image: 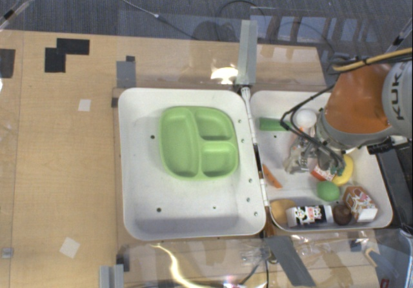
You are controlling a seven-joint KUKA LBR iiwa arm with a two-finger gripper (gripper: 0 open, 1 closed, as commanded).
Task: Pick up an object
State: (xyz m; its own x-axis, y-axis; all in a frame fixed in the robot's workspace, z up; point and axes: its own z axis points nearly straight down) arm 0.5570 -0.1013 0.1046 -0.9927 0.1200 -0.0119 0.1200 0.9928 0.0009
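1. Several small things crowd the right bin [387, 216], and that crowding is the main hazard: the hand [303, 159] hangs low over the middle of that bin, right among them.
2. I cannot tell from here how the hand is set; the metal at its tip is a blur against the white floor, and nothing clearly shows inside it.
3. The candidates for picking lie close together. A yellow banana-shaped piece [346, 170] and a green ball [328, 191] sit just beside the hand on its right, with a red-and-white item [321, 172] tucked between them and the hand. An orange carrot-like stick [273, 179] lies to its left, near the dividing wall.
4. My worry is that a descent here lands on two things at once, or pushes the round green ball away instead of catching it; it looks likely to roll.
5. A dark bottle [308, 215] lies on its side along the near wall, with a brown piece [342, 214] and a small carton [360, 204] beside it. Anything nudged that way could wedge against them.
6. The cables near the wrist trail close above the bin and might snag.
7. The green divided plate [197, 141] in the left bin [139, 216] is well apart and should be safe.
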